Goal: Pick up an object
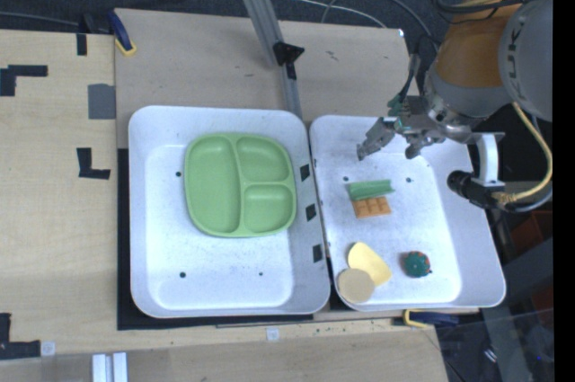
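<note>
Inside right bin (467, 281): one green block (370, 189), one waffle (372, 208), one ball (415, 263).

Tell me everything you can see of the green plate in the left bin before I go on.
The green plate is pale green, a rounded square with three compartments: one long one on its left, two smaller ones on its right. It looks like smooth plastic. It lies flat, open side up, with nothing in it, in the upper middle of the left bin, resting on the bin's floor. Nothing else touches it; the hand is over the right bin.
</note>
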Controlling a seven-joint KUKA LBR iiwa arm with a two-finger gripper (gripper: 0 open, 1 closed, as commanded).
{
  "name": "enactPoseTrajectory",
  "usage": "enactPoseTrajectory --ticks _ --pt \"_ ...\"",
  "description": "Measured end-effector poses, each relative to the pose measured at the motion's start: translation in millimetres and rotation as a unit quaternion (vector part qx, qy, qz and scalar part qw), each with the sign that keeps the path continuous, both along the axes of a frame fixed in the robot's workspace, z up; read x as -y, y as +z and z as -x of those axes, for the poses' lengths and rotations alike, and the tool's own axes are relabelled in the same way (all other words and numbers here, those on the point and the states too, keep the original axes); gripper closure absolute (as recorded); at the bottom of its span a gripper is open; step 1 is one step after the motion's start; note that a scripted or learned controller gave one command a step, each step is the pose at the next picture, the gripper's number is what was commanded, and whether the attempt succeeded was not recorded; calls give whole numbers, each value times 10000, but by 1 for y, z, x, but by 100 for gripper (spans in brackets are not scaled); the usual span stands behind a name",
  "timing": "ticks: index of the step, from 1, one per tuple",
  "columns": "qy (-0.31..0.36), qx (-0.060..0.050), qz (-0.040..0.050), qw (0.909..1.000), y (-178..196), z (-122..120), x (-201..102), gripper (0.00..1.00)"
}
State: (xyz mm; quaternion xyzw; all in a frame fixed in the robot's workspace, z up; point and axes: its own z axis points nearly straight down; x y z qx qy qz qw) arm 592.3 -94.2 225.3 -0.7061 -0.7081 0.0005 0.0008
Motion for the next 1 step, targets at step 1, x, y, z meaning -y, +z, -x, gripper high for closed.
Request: enactPoseTrajectory --ticks 1 --pt "0 0 1 10000 0 0 0 0"
